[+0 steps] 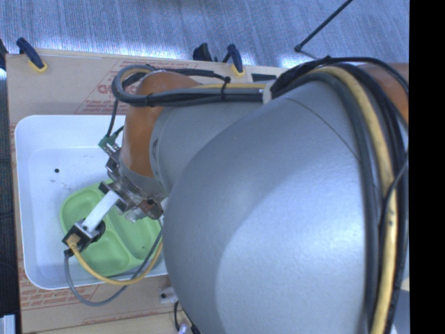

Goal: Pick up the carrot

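Where the carrot lies you cannot tell, you see one light-green divided dish [82,211] lying in one white bin [35,186], one grey arm [278,207] low over both, jaws open or closed you cannot tell, two blue clamps [31,53] on the counter's [69,78] far edge.

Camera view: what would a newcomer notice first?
The grey arm, huge in the foreground, covers the centre and right. Its orange band sits above the white bin at left, where the wrist reaches down over a light green tray on the bin floor.
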`<state>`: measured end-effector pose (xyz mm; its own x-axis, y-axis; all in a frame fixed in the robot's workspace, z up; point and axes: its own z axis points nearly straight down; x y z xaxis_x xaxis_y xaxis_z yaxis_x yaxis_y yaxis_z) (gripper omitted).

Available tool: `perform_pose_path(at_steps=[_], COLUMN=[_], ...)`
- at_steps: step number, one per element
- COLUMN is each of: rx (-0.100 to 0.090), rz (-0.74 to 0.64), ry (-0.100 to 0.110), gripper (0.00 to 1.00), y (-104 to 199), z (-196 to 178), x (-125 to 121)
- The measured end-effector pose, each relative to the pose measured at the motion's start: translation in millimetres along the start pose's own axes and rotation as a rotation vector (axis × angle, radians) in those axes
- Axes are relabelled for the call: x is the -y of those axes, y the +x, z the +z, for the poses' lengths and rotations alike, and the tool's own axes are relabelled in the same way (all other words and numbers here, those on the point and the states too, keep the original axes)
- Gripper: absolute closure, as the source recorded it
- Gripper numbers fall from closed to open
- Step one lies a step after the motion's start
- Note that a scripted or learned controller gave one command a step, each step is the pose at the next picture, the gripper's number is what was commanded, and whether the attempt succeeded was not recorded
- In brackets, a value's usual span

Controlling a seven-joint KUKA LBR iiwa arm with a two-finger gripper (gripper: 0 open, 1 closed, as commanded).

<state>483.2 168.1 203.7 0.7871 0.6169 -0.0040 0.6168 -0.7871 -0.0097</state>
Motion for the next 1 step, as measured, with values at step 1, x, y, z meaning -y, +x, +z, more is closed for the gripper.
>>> perform_pose_path(at_steps=[1], rx=[0.001], rz=[0.19], ry=[-0.004], gripper=[1.0], y=[59.9], z=[-31.2], x=[0.8])
